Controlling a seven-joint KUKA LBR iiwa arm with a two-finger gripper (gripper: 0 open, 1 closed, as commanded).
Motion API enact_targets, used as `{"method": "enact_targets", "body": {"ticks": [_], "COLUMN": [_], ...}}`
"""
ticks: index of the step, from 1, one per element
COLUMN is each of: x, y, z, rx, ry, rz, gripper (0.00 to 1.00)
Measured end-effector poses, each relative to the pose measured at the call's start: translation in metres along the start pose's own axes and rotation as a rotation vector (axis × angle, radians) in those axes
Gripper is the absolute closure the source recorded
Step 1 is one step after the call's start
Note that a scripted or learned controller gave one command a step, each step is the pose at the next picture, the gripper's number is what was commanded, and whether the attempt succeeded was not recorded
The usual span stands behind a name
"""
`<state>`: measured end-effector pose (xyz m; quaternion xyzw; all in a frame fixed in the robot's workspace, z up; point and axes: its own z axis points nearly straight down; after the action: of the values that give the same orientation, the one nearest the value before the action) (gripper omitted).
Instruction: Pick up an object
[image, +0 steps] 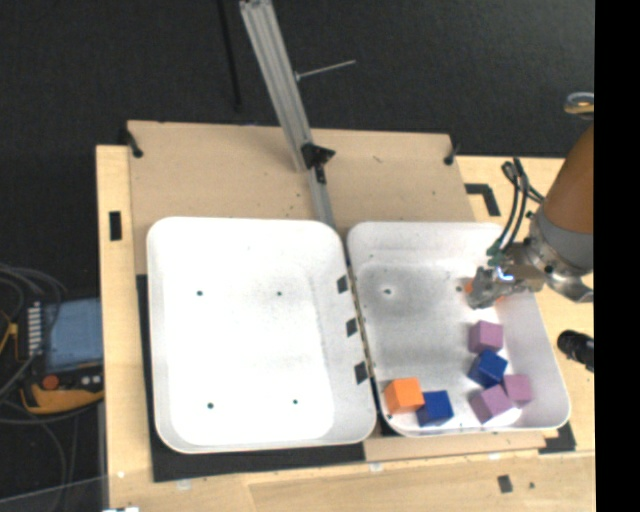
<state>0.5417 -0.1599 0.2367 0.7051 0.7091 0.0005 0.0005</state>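
Nearest the camera, along the near wall of the right bin (455, 250), sit an orange block (404, 394) and, touching its right side, a blue block (435, 408). Further right along that same near edge lies a purple block (490, 403), with another purple block (518, 388) just beside it toward the bin's right corner. A little farther back, a second blue block (488, 367) rests just above those 2, and a third purple block (486, 335) lies touching or nearly touching its far side. In all, 6 blocks are gathered in the near right part of this bin, while its far left floor shows only a grey scuffed patch.

The left bin (250, 330) stands side by side with the right one, their walls meeting at the middle, where small dark clips show along the seam.

Farther back, the gripper (487, 287) hangs over the right part of the right bin, just beyond the far purple block and apart from it. Something small and orange shows at its tip, too small to identify; whether the jaws are spread or pressed together cannot be told, and no block is seen between them. The grey arm (565, 215) with its orange band enters from the right.

At the far side, a slanted metal rail (285, 95) rises from the bench (290, 170).
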Motion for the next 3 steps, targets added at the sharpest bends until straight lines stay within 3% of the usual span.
{"method": "enact_targets", "body": {"ticks": [3], "x": [0.160], "y": [-0.028], "z": [0.022], "rx": [0.002], "ry": [0.002], "rz": [-0.001], "gripper": [1.00]}}
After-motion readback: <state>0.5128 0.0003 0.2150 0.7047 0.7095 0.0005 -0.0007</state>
